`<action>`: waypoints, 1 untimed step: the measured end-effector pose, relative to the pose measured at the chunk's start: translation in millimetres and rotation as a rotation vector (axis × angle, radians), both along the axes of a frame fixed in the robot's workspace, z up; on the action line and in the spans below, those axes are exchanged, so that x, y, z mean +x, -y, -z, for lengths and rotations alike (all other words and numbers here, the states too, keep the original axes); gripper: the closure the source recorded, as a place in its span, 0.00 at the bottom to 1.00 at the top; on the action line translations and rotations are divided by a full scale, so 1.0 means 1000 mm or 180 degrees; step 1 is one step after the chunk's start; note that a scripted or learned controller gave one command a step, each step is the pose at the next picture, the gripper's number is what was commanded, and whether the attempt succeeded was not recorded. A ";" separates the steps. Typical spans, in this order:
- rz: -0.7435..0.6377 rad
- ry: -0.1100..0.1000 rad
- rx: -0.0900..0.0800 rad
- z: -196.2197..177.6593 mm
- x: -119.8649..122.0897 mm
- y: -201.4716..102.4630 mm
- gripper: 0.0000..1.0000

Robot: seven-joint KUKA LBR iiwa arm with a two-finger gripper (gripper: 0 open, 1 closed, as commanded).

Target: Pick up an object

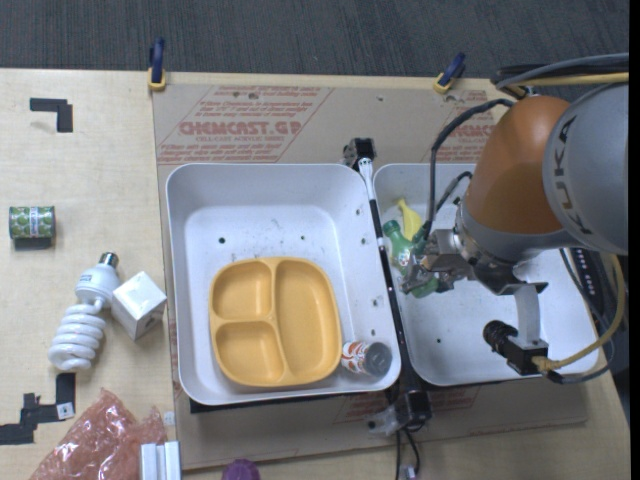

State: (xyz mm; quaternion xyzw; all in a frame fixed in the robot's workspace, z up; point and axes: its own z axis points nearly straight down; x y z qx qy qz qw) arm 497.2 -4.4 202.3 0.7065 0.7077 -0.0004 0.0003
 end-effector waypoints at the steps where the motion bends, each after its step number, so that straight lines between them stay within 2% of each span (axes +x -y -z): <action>1: -0.0001 -0.0001 -0.0001 -0.008 0.052 -0.055 1.00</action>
